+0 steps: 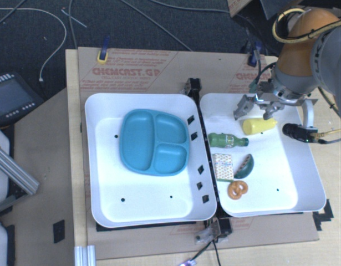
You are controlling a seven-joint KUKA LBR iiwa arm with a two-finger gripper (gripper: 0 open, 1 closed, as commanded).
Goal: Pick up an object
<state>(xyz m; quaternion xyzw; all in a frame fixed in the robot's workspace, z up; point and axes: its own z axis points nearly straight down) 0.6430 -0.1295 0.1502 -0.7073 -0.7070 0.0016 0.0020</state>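
The jaws [256, 108] are open above the right bin [303, 176]. A yellow toy [259, 126] lies just at their 6 o'clock.

Gripper [256, 108] hangs over the right bin [292, 195]. Just below its fingers lies a yellow object [259, 126]; further down, bottle [227, 141], packet [222, 166], pretzel [237, 189]. Far left, a tray [154, 142] in the left bin [103, 193].

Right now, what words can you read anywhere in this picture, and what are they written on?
"CHEMCAST GP" in red, printed on the brown board behind the two white bins; it seems to read that, but the last letters are blurry.
More red print on the board's right part: too blurred to read.
Small packet in the right bin: its pattern is too small to read.
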